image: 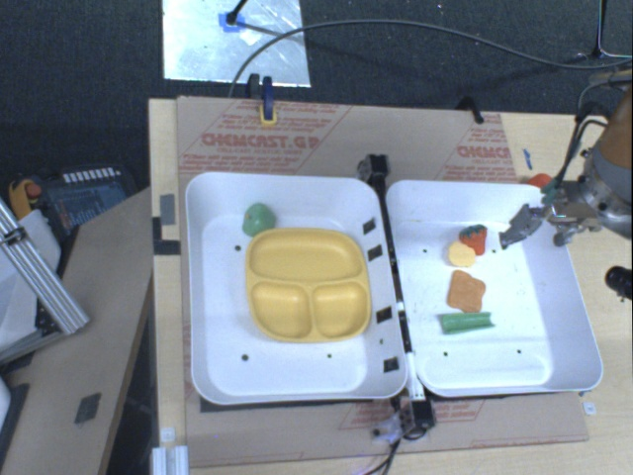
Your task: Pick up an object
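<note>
Bottom of frame, nearest the lens: front rims of the two white bins, with a black clip (415, 419) and wires at the seam between them.

Right bin (554, 364) holds four small things, grouped left of its centre:
- green stick (465, 322), lying flat, lowest of the group
- orange-brown slab (466, 291), just above the stick, about touching it
- yellow round piece (462, 255), above the slab
- red piece with dark top (476, 237), touching the yellow one at its upper right

Left bin (213, 364) holds a yellow three-compartment tray (307, 283) at centre and a green ball (259, 219) just off the tray's upper left corner, on the bin floor.

Pincer (518, 228) sits at right of frame, over the upper right part of the right bin, near the red piece but apart from it. Nothing is seen between its fingers. Can't tell whether it's spread or pressed together; too small and dark at this angle. Orange band of the arm (618, 142) shows at the right edge.

Both bins sit on a brown printed sheet (297, 137) on the desk (119, 265). Upper left of frame: silver plate (237, 28) with blue tape. Left edge: aluminium rail (35, 265).
</note>
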`<state>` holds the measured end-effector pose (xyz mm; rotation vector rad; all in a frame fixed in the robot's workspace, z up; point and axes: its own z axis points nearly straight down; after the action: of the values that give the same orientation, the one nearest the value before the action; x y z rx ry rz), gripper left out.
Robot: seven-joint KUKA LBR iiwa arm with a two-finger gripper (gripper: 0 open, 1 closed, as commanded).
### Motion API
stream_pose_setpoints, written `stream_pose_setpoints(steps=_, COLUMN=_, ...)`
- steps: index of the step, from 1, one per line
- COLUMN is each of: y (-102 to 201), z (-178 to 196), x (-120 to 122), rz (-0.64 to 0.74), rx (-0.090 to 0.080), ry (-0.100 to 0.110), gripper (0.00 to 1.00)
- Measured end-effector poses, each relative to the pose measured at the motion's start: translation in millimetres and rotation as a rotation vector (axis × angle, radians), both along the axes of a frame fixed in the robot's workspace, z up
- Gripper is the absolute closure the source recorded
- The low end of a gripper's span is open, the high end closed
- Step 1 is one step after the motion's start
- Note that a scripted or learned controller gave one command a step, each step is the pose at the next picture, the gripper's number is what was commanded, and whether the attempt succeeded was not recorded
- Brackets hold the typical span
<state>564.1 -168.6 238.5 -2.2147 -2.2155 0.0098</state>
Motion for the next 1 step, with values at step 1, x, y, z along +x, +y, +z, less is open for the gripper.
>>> stream_pose_setpoints(steps=1, y=0.6, z=6.8, x=2.4, rz=0.003, rx=-0.002, ry=-0.012, gripper=0.00)
